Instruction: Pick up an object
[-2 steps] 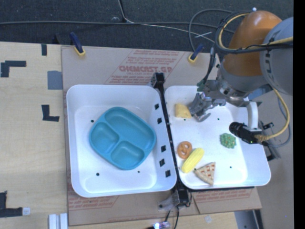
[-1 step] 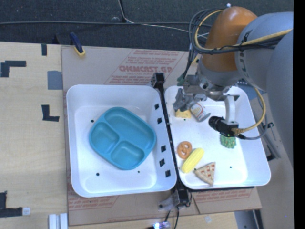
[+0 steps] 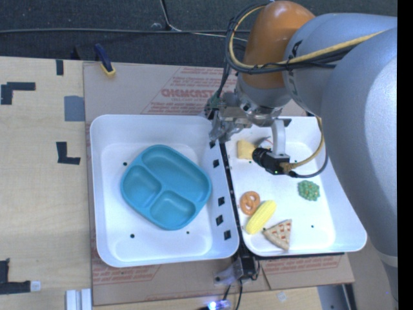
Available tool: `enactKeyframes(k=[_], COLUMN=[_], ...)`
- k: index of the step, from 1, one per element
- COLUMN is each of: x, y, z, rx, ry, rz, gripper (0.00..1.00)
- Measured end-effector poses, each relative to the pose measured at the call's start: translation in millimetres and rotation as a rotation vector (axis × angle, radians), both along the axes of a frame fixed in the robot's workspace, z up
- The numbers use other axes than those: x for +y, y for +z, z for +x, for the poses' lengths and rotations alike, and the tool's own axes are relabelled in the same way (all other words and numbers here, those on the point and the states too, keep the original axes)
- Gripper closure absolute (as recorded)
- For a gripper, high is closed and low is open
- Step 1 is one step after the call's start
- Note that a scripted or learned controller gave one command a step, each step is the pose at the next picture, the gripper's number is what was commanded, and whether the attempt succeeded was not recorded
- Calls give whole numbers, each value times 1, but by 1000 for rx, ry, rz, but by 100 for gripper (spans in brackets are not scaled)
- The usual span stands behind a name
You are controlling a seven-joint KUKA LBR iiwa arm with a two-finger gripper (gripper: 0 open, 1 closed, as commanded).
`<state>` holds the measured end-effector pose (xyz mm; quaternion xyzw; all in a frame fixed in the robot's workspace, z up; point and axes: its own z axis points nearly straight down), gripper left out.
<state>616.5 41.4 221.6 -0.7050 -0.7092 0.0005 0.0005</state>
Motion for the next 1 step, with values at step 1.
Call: enactKeyframes(k=[1], x=[47], y=[9], z=[26], rx=[-2], ry=[0], rz=[2], gripper=[100])
